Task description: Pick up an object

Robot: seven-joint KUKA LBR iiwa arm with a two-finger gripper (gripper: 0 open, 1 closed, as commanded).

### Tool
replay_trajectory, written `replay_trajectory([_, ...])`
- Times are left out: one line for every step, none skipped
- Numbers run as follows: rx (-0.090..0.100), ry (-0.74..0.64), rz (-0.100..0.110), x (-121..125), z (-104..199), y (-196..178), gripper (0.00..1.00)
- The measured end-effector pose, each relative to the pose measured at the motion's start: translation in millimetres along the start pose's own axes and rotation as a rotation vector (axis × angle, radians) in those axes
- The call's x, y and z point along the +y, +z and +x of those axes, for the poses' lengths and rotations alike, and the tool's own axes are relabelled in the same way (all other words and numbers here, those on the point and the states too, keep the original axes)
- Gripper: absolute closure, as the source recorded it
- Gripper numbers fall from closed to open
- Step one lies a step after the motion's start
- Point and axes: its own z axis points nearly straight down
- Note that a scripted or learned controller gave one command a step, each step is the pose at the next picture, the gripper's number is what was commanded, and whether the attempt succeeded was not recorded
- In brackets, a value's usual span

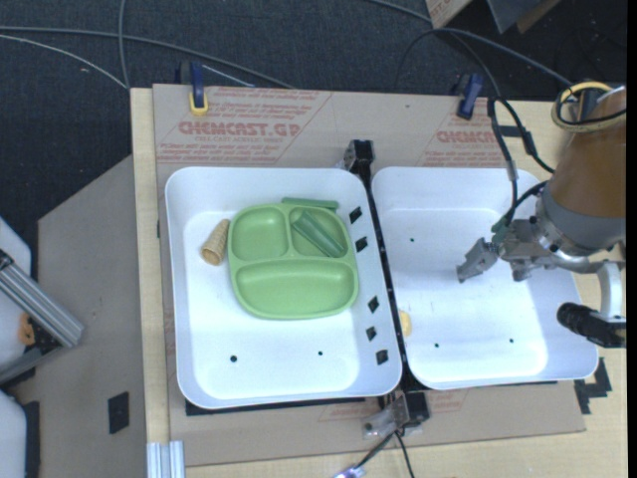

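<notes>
The gripper (495, 263) hung over the right bin (468, 352) with its fingers spread apart and nothing between them. Well off to its left, in the left bin (269, 366), lay a green divided plate (292, 262) holding a green stick (318, 232), with a tan cone (214, 242) touching the plate's far edge.

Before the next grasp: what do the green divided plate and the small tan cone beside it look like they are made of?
Green divided plate: likely moulded plastic, with a smooth, even colour, a soft sheen and rounded compartment ridges. Small tan cone: looks like a toy ice cream cone, with a matte surface, possibly plastic or foam; it is too small to tell.
</notes>
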Motion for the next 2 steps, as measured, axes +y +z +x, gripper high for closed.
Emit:
replay_trajectory([0.000, 0.000, 0.001, 2, 1, 63, 0.00])
replay_trajectory([-0.001, 0.000, -0.006, 3, 1, 49, 1.00])
